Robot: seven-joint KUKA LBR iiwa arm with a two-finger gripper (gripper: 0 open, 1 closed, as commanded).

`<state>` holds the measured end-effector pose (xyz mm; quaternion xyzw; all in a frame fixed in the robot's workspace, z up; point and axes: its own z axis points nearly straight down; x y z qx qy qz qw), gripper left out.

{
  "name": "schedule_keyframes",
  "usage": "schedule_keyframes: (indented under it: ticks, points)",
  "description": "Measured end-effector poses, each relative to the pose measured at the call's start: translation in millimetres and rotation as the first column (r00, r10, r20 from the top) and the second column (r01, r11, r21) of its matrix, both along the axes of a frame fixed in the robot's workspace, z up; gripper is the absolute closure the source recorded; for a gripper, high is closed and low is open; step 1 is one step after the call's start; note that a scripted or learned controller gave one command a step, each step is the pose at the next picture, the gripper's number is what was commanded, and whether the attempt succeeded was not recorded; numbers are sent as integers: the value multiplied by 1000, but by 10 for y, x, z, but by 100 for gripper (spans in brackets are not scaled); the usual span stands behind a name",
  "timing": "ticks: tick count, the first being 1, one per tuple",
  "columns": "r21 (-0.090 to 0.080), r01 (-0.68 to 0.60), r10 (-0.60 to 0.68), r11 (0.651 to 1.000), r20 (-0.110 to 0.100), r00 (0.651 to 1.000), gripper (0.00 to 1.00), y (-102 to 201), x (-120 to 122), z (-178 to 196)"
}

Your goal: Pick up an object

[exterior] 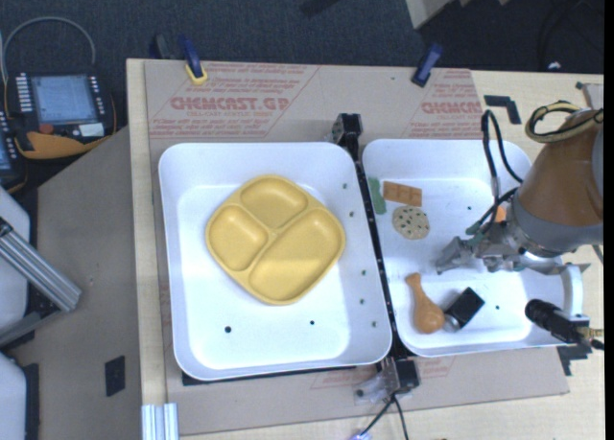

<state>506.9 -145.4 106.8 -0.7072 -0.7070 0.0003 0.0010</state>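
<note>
Robot's grey metal hand [451, 261] hangs low in the right white bin [451, 165], above a small black block [464, 307]. I cannot tell its grip.

In the right bin I see a tan drumstick-shaped piece [423, 304] lying flat, a small black block [464, 307] touching its fat end, a speckled round cookie [412, 223] farther back, and an orange rectangular wafer [402, 194] just behind that.
</note>
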Motion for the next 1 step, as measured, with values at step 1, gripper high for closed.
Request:
schedule_keyframes:
  ticks: [1]
  points:
    - [1, 0, 0, 1000, -2, 1000, 0, 6, -5, -235]
